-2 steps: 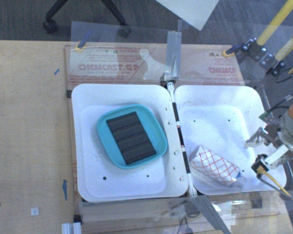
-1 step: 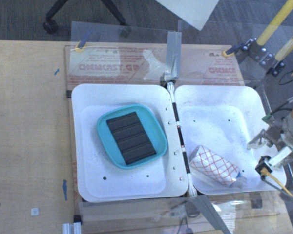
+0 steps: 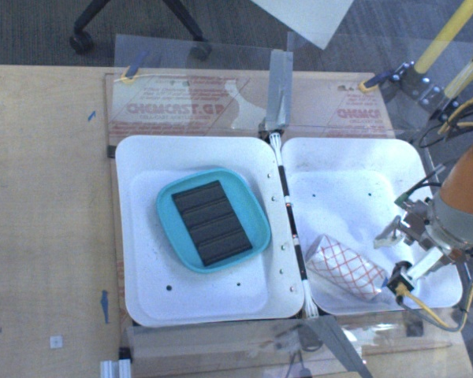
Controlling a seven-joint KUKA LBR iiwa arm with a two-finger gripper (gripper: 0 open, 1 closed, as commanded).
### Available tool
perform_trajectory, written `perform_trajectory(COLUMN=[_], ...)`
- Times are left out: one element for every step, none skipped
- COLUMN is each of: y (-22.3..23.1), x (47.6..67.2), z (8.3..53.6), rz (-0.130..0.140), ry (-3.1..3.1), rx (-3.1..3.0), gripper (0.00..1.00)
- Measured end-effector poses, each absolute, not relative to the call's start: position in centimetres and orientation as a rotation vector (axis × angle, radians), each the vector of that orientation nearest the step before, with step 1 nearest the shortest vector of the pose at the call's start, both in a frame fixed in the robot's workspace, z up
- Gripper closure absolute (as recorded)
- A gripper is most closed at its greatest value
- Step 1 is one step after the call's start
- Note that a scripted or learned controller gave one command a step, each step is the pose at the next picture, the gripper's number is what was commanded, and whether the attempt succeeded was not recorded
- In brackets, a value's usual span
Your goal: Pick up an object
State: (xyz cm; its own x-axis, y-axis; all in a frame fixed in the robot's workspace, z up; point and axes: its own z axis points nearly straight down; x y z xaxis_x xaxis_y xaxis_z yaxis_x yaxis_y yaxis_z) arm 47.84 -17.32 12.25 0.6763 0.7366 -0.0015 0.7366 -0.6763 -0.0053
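Observation:
A red-and-white checkered paper tray (image 3: pixel 345 264) lies in the front left part of the right bin (image 3: pixel 355 172). On a teal plate (image 3: pixel 173 211) in the left bin (image 3: pixel 142 274) rests a black ridged block (image 3: pixel 211 222). My gripper (image 3: pixel 396 231) hangs low over the right bin's right side, just right of the checkered tray and slightly behind it. I see nothing held in it.
The divider where the two bins meet (image 3: pixel 288 219) runs just left of the checkered tray. The right bin's back half is bare white floor. Wooden bench surface (image 3: pixel 47 211) spreads to the left of the bins.

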Motion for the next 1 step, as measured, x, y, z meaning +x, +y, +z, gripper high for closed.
perform_trajectory(y=[-20.94], x=[47.95], z=[16.53], rz=[0.004], ry=[-1.008], rx=[-2.974], gripper=[0.00])
